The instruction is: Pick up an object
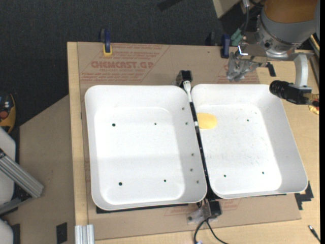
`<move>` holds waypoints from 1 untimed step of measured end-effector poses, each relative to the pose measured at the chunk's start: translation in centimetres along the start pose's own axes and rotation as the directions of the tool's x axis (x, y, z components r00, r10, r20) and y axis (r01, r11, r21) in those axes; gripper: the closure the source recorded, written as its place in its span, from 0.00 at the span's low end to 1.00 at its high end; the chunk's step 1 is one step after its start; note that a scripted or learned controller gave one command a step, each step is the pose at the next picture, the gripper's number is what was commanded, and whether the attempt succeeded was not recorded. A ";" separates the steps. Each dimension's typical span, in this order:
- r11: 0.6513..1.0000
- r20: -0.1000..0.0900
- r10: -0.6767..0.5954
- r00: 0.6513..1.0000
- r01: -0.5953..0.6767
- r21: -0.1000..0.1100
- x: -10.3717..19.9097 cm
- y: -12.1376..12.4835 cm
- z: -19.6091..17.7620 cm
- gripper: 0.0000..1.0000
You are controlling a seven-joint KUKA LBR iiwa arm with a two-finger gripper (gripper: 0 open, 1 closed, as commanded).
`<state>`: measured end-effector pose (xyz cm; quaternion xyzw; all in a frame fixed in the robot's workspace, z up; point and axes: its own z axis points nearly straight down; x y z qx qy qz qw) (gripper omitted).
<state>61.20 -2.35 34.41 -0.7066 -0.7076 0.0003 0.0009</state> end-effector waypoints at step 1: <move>1.000 -0.003 -0.009 1.000 0.009 0.004 11.2 1.4 4.4 1.00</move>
